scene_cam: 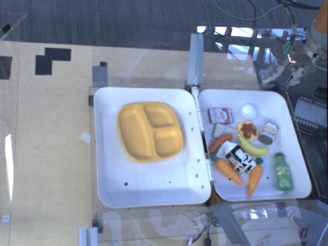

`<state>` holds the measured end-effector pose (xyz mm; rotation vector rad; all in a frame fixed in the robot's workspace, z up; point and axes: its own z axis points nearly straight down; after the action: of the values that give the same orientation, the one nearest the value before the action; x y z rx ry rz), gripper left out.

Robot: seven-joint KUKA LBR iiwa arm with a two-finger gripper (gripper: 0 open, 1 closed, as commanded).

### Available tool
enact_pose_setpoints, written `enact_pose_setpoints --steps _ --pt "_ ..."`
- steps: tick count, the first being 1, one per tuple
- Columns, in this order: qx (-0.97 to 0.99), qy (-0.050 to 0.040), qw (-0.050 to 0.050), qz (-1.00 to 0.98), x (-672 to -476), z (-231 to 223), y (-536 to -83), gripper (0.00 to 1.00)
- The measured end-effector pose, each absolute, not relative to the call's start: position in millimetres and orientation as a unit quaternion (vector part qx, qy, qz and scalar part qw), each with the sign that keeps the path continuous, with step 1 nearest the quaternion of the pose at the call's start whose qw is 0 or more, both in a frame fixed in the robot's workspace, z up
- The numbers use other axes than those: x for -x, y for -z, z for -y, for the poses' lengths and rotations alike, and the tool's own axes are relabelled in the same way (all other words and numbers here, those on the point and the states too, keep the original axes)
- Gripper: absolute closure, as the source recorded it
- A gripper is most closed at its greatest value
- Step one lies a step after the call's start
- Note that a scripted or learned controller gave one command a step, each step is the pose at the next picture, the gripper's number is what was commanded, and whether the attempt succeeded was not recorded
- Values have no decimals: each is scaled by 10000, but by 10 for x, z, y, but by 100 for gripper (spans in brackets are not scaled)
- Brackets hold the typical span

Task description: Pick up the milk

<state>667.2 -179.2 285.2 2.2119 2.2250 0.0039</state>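
Milk carton [240,158] lies in your right bin [292,111] among the carrots [241,174], well apart from the gripper [287,68]; finger state cannot be told.

The arm enters at the upper right corner, beyond the far right corner of the right bin [287,104]. Its orange band [320,19] sits at the frame's edge, with the grey wrist just below it. The gripper [281,70] hangs down and to the left of the wrist, above the bench just outside that bin's far rim, well away from the bin's contents.
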Motion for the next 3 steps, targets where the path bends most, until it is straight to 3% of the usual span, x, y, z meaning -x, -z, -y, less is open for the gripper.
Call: enact_pose_setpoints --steps 2,3 --pt "-6952 -12 33 -7188 -6641 1984 -2710 0" --pt "-7808 -6 5 -6248 -6103 1751 -1494 0"
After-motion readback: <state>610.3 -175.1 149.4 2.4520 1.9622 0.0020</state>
